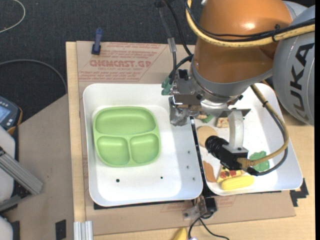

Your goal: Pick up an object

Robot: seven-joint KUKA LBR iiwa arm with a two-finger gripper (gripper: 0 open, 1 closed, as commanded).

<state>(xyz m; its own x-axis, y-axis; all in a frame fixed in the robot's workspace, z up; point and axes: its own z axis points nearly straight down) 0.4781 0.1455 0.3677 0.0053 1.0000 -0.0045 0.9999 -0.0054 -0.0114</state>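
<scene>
My gripper (179, 115) hangs low over the seam between the two white bins, just past the right rim of the left bin (89, 149). The large orange wrist above hides most of it. Nothing shows between its tips. In the right bin (294, 170) lie a yellow banana-shaped piece (237, 183), a green toy (259, 157), a small red piece (228, 174), a brown strip (209, 172) and a tan rounded piece (204, 133). The arm covers the far half of that bin.
A light green three-compartment plate (127, 134) lies in the left bin, left of the gripper. A blue clip (96, 41) sits at the far left corner of the cardboard sheet (120, 61) under the bins.
</scene>
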